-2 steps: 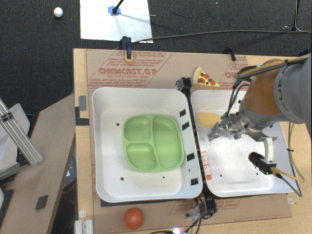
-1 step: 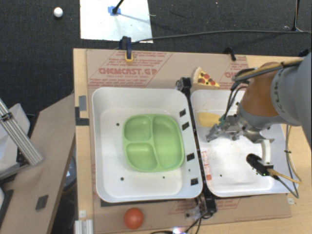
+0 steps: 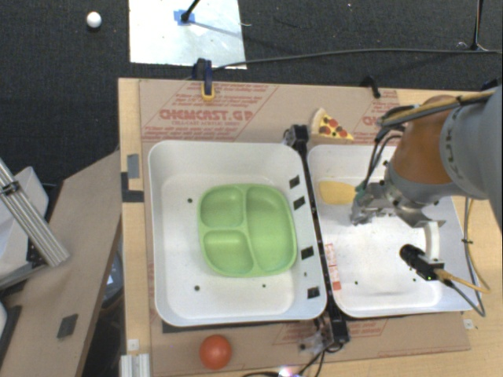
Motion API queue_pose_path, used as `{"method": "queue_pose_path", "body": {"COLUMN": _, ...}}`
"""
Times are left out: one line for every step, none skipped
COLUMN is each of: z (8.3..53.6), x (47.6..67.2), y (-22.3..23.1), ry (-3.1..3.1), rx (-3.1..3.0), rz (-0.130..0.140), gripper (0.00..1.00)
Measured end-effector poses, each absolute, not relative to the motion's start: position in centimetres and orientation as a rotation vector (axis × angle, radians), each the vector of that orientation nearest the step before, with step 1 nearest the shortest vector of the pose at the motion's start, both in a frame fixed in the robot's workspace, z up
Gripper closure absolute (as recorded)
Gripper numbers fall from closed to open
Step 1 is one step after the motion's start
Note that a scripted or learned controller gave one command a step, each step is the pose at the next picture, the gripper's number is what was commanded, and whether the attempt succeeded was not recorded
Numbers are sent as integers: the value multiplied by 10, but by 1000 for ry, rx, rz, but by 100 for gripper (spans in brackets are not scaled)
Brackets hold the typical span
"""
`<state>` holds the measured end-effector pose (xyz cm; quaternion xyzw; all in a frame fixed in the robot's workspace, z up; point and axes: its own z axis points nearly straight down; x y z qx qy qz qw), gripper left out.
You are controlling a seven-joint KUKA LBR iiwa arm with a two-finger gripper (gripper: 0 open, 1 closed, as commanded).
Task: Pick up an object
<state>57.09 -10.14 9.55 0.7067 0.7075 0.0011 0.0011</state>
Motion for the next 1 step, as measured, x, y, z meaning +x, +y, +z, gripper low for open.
{"method": "queue_pose_path", "body": {"z": 139, "x": 575, "y": -98, "ry": 2224, "rx": 2214, "rz": 4, "gripper": 100}}
